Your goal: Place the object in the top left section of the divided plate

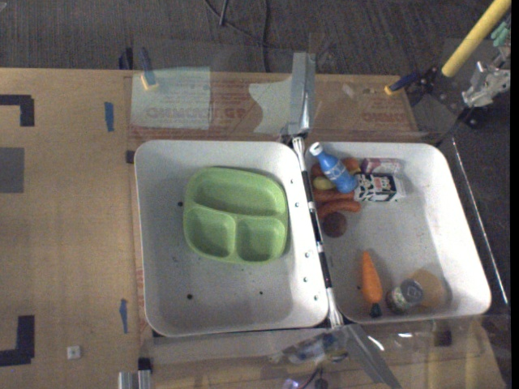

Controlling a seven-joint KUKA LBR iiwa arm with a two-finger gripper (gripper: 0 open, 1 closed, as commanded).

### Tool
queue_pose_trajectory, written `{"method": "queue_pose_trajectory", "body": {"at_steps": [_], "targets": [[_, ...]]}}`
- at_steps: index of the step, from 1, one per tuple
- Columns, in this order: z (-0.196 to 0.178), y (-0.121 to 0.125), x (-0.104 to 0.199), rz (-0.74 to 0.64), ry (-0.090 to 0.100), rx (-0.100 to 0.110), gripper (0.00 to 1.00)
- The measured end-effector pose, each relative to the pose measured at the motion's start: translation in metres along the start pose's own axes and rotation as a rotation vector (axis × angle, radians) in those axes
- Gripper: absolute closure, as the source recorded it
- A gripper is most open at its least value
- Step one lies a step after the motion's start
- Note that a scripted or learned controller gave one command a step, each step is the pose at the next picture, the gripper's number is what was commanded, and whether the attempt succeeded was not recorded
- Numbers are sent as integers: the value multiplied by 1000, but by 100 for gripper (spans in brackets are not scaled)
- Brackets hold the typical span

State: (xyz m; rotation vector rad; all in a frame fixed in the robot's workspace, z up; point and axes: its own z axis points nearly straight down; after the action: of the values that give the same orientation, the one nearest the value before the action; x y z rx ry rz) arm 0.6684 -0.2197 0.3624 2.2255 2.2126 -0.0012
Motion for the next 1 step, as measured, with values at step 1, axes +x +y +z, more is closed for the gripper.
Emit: {"method": "queue_pose_trajectory", "body": {"at_steps": [1], "targets": [[118, -54, 23, -42, 3, 0, 100]]}}
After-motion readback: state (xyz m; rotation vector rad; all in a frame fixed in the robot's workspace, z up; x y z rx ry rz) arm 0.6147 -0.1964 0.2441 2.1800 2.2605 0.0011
